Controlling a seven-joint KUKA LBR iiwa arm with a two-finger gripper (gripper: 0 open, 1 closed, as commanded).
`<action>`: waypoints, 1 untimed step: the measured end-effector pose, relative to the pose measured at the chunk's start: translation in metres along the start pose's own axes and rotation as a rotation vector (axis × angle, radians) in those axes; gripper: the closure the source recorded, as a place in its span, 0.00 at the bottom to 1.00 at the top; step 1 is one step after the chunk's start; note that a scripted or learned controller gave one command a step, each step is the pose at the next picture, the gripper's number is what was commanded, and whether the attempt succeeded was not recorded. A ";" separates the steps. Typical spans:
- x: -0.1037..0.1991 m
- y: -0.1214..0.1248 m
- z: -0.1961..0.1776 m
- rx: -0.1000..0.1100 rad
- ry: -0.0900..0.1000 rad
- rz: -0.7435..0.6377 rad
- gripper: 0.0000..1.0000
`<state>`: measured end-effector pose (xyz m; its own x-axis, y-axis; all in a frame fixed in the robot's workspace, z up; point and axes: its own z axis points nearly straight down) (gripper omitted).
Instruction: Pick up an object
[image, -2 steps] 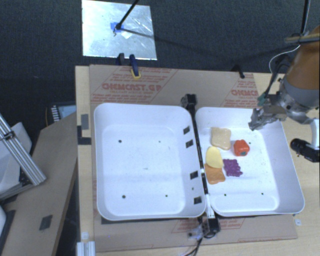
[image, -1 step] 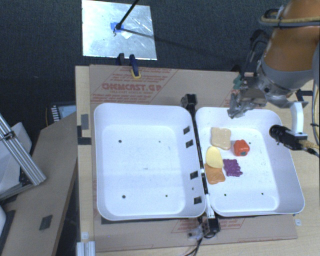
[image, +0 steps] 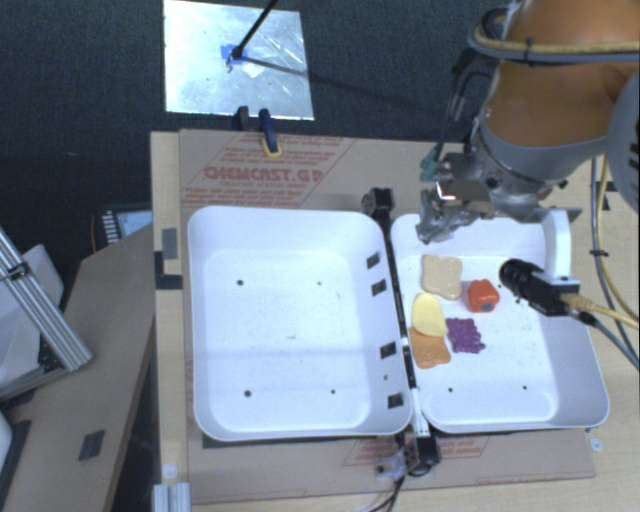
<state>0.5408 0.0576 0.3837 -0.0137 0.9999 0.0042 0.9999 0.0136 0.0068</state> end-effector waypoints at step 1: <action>0.057 -0.054 -0.064 -0.002 0.001 0.002 1.00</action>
<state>0.4853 0.1141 0.4479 -0.0121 0.9999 0.0054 0.9999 0.0121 0.0092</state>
